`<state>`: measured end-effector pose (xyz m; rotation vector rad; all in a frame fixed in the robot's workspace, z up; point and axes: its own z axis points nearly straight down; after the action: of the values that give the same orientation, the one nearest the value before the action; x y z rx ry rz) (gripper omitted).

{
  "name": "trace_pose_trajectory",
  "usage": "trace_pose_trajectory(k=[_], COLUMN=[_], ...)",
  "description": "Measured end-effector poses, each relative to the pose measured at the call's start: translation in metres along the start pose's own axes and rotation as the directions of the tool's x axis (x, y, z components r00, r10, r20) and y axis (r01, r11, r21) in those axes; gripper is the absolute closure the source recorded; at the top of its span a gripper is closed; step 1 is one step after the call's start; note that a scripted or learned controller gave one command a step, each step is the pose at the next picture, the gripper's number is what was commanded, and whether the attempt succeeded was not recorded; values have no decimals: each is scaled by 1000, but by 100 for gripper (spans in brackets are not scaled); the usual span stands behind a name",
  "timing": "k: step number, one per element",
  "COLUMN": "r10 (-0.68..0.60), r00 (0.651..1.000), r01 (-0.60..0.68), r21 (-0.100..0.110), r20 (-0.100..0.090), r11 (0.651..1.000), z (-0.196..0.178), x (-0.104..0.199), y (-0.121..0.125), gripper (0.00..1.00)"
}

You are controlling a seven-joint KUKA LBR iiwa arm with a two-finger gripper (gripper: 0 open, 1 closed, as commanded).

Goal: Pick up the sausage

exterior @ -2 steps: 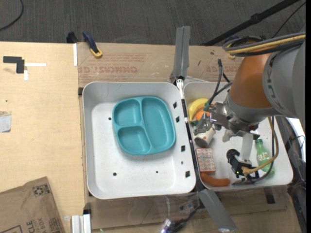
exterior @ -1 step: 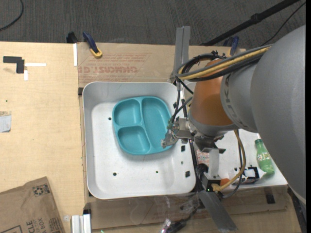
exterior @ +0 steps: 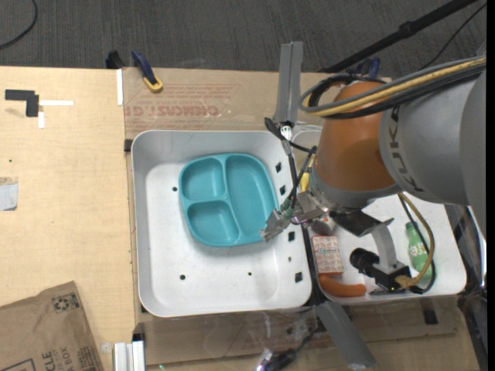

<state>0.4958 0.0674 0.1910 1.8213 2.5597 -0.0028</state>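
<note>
The sausage (exterior: pixel 343 287), orange-red and short, lies at the front left of the right bin (exterior: pixel 447 283), close to its front wall. My gripper (exterior: pixel 274 227) hangs over the left bin (exterior: pixel 158 273), at the lower right edge of a teal divided plate (exterior: pixel 224 199). It is well to the left of the sausage and further back, across the wall between the two bins. The arm's orange band and grey body cover much of the right bin.
A small red-and-white carton (exterior: pixel 326 255) lies just behind the sausage. A green bottle (exterior: pixel 416 243) rests near the right bin's right side. Brown cardboard and a blue-and-yellow clamp (exterior: pixel 147 72) sit on the bench to the left.
</note>
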Motion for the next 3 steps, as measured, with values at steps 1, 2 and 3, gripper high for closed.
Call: trace_pose_trajectory(k=[1,2,3], r10=[46,497,557], r00=[999,868,830], r01=[-46,-497,-557], r21=[1,3,3], r20=[-1,1,1], r11=[999,868,830], z=[0,1,1], x=[-89,-11,-68], y=[-50,-24,-38], gripper=[0,0,0])
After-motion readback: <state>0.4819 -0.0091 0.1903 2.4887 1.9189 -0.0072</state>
